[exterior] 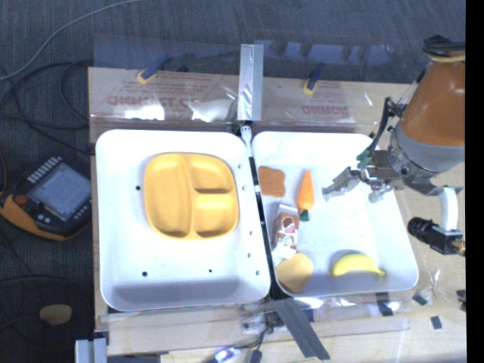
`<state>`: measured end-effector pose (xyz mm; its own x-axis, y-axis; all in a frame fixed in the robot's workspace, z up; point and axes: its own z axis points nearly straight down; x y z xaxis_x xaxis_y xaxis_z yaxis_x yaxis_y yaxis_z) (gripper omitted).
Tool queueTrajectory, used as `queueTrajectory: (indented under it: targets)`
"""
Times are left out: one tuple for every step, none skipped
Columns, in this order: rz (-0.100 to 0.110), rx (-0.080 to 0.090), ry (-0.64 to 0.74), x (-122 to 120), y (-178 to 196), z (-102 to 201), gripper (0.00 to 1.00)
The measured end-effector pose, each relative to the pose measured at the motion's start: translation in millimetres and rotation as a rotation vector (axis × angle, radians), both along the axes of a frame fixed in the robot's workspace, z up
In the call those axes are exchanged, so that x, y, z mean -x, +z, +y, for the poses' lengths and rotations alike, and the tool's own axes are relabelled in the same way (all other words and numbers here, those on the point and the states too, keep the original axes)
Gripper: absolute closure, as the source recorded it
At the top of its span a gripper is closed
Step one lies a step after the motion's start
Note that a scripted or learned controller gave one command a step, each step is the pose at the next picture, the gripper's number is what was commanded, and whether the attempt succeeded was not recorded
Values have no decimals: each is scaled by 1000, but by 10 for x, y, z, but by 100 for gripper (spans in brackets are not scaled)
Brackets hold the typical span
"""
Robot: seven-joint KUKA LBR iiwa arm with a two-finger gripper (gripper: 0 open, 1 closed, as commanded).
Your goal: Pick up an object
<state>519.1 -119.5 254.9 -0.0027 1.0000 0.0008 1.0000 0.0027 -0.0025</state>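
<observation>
Dark carpet surrounds the bench, where we count two glossy white bins point(181, 290). The left holds one yellow three-compartment tray point(190, 193). In the right lie a carrot point(305, 190), toast slice point(271, 179), banana point(357, 265), chip point(295, 271) and small packet point(286, 230). The gripper point(355, 186) hovers with fingers apart, holding nothing, right of the carrot.

In the right bin point(393, 225), the hand point(355, 185) hung with fingers spread just right of the carrot point(305, 191), while a banana point(357, 265) lay below it and a yellow divided tray point(190, 193) filled the left bin point(121, 263).
</observation>
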Motion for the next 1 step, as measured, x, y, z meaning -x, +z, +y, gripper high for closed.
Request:
queueTrajectory:
  targets:
    - [-1,0,78,-639,-649,276,0]
